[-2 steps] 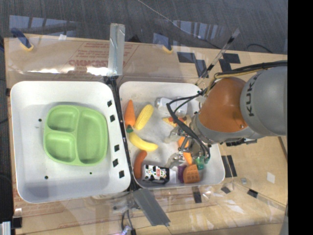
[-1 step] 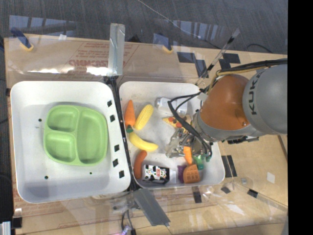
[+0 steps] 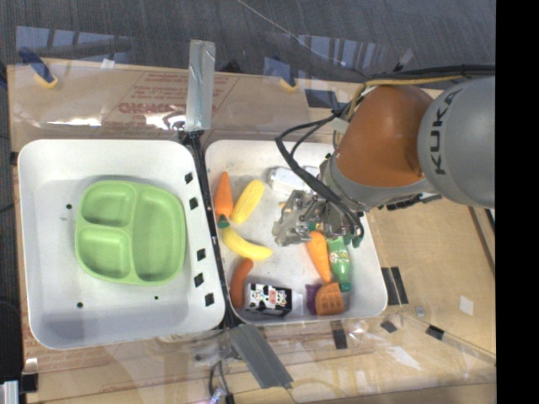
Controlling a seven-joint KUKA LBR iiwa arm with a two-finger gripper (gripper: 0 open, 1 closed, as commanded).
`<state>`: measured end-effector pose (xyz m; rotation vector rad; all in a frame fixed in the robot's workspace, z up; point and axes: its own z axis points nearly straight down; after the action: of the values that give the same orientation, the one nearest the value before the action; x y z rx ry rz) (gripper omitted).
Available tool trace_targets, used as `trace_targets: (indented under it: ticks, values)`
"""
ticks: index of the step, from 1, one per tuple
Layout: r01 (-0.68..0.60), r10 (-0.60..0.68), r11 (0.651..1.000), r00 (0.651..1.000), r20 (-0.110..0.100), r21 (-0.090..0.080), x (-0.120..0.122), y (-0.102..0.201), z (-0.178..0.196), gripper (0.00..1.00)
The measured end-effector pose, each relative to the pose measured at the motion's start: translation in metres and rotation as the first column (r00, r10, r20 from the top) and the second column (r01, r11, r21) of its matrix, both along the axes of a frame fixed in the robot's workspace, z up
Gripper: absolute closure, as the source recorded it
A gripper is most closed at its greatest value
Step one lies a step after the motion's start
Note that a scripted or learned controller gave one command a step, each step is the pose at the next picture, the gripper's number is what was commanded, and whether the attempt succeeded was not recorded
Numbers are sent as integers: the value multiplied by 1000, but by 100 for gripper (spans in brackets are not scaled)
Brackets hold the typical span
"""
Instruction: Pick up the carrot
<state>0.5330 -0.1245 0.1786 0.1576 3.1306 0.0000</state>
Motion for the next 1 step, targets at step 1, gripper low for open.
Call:
trace_targets:
  ticks: [1]
  values:
    - [-140, 140, 990, 990, -2, -2, -50, -8, 60, 100]
